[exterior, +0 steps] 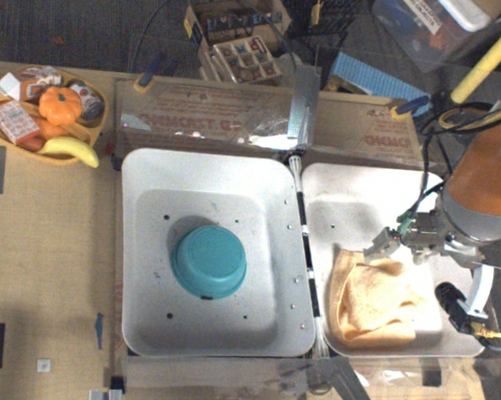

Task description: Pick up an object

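A wooden surface [42, 249] is seen from above, carrying two shallow white bins side by side, with clutter and cardboard beyond their far edge and a small basket of toy food [42, 116] at the far left corner. In the left bin [149, 179] a teal bowl [210, 260] is set upside down near the middle. In the right bin [354, 193] a tan cloth [376, 302] lies crumpled against the near wall. The end effector [402, 240] is held just above the far edge of the cloth; whether it is spread or closed cannot be told, and nothing is seen to be gripped.

A grasp of the cloth is judged likely to be the aim. Only a thin fold may be pinched so near the edge, and the fabric could slip out on lifting. A descent too close to the bin's wall could also be blocked, or the bin itself nudged.
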`<act>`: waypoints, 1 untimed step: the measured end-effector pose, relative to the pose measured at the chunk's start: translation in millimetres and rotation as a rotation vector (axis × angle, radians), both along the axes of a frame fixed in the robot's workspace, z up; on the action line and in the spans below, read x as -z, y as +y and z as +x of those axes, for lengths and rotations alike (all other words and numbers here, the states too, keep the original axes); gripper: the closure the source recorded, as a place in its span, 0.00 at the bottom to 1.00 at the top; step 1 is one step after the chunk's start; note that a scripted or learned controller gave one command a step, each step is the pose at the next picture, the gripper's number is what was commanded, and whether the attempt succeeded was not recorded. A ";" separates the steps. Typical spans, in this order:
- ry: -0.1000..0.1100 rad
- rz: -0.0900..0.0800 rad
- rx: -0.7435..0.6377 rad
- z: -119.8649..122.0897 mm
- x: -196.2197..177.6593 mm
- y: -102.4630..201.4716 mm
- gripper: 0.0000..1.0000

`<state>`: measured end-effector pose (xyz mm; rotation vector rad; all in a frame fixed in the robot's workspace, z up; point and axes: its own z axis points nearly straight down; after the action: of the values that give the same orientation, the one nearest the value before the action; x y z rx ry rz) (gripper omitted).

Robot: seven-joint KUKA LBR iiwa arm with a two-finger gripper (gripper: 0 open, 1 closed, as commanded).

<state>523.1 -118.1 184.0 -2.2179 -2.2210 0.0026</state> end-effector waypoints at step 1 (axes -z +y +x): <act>-0.004 -0.002 0.012 32.6 -64.2 -12.0 0.00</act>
<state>555.7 -130.1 248.2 -2.2336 -2.2108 0.0007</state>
